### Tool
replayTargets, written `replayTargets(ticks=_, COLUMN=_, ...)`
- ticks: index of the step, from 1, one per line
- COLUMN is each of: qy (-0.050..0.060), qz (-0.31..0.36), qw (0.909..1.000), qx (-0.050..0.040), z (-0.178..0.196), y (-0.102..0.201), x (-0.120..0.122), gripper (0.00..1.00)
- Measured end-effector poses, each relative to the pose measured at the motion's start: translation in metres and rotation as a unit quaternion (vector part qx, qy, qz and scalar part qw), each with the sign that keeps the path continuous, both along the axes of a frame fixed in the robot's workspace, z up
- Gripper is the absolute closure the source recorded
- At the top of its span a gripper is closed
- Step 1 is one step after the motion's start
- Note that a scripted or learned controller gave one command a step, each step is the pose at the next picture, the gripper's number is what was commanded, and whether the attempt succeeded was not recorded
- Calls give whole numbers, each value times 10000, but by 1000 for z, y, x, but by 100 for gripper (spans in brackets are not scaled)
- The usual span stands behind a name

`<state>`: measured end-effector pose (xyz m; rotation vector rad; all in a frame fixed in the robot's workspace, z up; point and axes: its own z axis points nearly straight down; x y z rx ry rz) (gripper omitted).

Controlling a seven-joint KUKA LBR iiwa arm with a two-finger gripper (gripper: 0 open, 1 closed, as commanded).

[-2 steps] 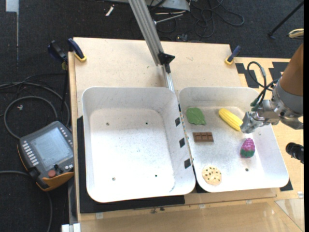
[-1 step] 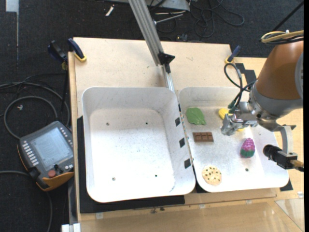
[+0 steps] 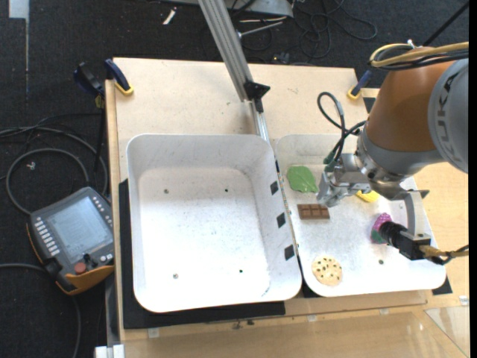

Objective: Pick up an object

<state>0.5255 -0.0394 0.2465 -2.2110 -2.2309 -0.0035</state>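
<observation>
Camera view, overhead at a slant. 1 arm [image 3: 417, 118], grey with an orange band, enters from the right and reaches over the right bin. 2 shallow white bins sit side by side on the worktop [image 3: 194, 95]: left bin [image 3: 141, 162], right bin [image 3: 358, 278].

Contents of the right bin, counted:
- 1 green leaf-shaped piece [image 3: 302, 178], near the bin's upper left.
- 1 brown chocolate bar [image 3: 314, 212], lying flat just below the leaf piece.
- 1 round cookie [image 3: 326, 270] with dark specks, toward the bin's front edge, well apart from the others.
- 1 purple object [image 3: 383, 223] with a green end, at the right side of the bin.
- 1 yellow object [image 3: 367, 195], mostly hidden behind the wrist; kind not determinable.

The gripper [image 3: 329, 195] is low in the right bin, between the leaf piece and the yellow object, just above and right of the chocolate bar. Tips appear close to the bin floor, though contact is uncertain from this angle. State of the jaws: cannot tell, since the metal hardware blurs together here. Nothing is seen between them.

Outside the bins: 1 grey aluminium strut [image 3: 227, 39] runs diagonally from the top toward the seam between the bins. 1 teach pendant [image 3: 71, 237] lies on the floor at the left. 2 yellow-tipped clamps grip the worktop's far corners, [image 3: 119, 80] and [image 3: 358, 89].
</observation>
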Motion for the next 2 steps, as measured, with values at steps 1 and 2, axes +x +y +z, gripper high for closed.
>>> replayTargets(ticks=1, qy=14, qz=-3, qw=10000, qx=-3, z=-13, y=54, x=-5, gripper=100)
replayTargets(ticks=2, qy=6, qz=-2, qw=10000, qx=0, z=-4, y=111, x=-4, gripper=100)
